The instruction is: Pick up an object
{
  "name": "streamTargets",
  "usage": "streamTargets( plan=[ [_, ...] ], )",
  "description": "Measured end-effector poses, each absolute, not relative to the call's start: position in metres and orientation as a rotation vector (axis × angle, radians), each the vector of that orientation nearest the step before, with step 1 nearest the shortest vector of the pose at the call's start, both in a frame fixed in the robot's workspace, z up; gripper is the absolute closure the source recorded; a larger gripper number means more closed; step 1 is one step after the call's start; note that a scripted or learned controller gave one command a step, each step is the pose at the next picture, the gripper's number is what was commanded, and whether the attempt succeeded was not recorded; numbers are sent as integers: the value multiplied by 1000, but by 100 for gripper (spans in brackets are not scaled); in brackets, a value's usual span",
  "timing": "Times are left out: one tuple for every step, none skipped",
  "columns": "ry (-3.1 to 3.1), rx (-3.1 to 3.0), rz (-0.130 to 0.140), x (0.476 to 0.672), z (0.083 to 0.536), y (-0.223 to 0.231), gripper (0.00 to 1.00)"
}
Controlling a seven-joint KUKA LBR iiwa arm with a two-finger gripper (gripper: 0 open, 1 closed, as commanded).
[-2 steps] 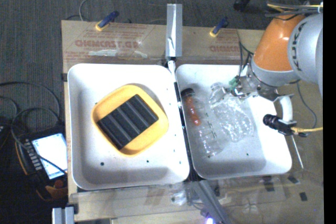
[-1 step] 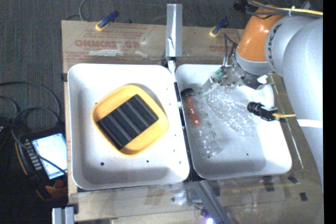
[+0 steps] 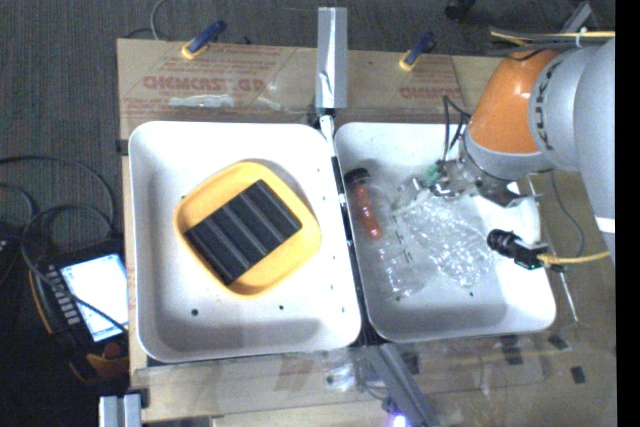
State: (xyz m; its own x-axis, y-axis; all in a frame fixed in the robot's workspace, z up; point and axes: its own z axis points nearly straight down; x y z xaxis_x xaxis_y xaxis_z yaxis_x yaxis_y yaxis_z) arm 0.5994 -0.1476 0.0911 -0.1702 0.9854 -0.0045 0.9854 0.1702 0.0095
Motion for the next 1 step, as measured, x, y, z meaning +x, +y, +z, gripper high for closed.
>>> streamTargets(
  plan=[
    [2431, 1969, 8, 656, 91, -101, 0]
  ],
)
